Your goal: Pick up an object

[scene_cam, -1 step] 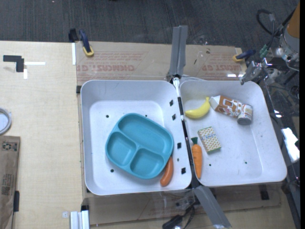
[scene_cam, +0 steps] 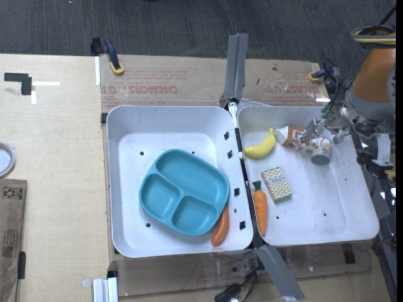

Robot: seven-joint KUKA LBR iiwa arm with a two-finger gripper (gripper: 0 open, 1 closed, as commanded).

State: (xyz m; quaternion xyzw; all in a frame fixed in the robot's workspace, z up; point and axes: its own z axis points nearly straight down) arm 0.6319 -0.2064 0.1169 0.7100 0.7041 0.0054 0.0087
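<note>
Near edge, left bin (scene_cam: 119,187): a blue divided plate (scene_cam: 182,192) lies flat in the middle, tilted on the diagonal. A sausage (scene_cam: 220,226) lies against its near-right rim, close to the wall between the bins.

Near part of right bin (scene_cam: 352,219): a carrot (scene_cam: 260,209) lies lengthwise beside the dividing wall, green top pointing far. Just right of it, a small patterned box (scene_cam: 276,184), flat on the floor and apart from the carrot.

Further back: a banana (scene_cam: 261,145) near the far-left corner of the right bin, curved, ends turned up toward the far wall. Right of it, an orange-and-white packet (scene_cam: 291,137), then a small cup or can (scene_cam: 320,150) on its side, with a grey disc-like part at its near end.

The claw (scene_cam: 313,131) sits low over the far side of the right bin, directly above the packet and the tipped cup, arm coming in from the right. Metal parts blur together there; cannot tell whether it is spread or closed, nor whether anything sits in it.

Handling judgement: the cup, nearest the claw, looks light and stiff but round, so likely to roll or squirt out; take it across the body, not the ends. The packet looks thin and flat, hard to get under. The banana is soft; grip its thick middle.

Far: tabletop (scene_cam: 50,137) with clamps (scene_cam: 112,56) at the cardboard's far edge.
</note>
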